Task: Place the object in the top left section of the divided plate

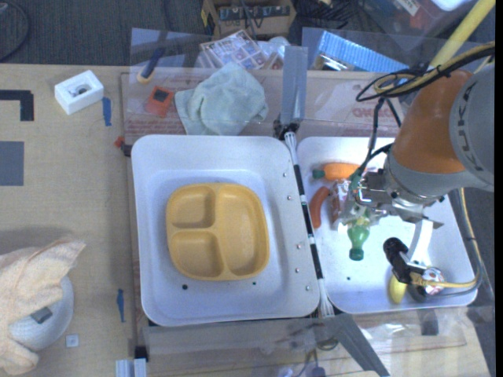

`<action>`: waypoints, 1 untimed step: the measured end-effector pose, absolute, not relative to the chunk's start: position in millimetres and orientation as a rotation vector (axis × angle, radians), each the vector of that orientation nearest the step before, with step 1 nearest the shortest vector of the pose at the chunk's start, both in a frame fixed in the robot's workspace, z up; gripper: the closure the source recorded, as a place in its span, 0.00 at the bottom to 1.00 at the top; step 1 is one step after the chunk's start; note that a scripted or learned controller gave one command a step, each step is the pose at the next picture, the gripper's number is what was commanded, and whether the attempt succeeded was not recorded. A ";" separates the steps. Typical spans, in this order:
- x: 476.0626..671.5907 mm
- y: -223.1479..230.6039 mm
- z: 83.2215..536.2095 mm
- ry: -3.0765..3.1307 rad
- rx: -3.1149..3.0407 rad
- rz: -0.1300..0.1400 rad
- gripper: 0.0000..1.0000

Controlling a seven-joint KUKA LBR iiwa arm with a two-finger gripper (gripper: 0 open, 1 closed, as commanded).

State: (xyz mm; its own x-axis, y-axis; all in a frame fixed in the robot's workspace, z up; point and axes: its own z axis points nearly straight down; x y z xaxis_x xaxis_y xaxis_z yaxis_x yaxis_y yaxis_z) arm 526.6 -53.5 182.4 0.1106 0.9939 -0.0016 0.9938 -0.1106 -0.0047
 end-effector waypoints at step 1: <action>479.4 12.8 206.2 -2.070 -2.356 0.009 1.00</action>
State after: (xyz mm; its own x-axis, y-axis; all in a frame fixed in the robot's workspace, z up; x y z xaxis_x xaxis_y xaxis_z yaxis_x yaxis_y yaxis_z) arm 479.4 12.8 206.2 0.1288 0.9917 -0.0006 0.9916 -0.1288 -0.0079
